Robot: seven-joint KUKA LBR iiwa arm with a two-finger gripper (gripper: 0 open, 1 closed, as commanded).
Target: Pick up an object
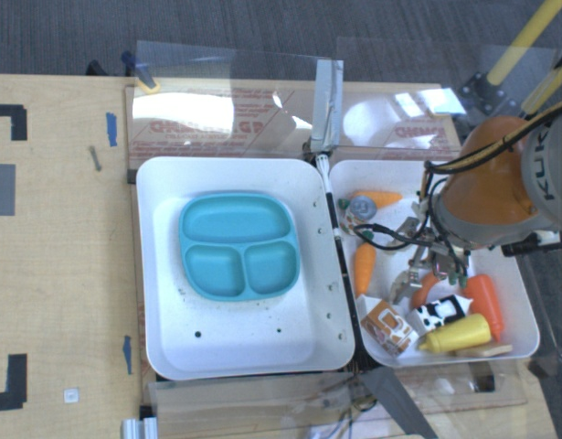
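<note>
Pale wooden bench carries two glossy white bins, left bin (162,199) holding a smooth turquoise compartment tray (238,245), right bin's (523,323) toy clutter beneath the gripper (425,277), finger state indiscernible.

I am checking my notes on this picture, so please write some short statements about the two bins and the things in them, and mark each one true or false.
1. The blue divided plate lies in the left bin. True.
2. The yellow bottle stands upright in the left bin. False: it lies on its side in the right bin, near the front wall.
3. The pincer is over the right bin. True.
4. The blue divided plate holds an orange carrot. False: its three compartments hold no carrot; the carrots lie in the right bin.
5. The arm reaches over the left bin. False: it is above the right bin.
</note>
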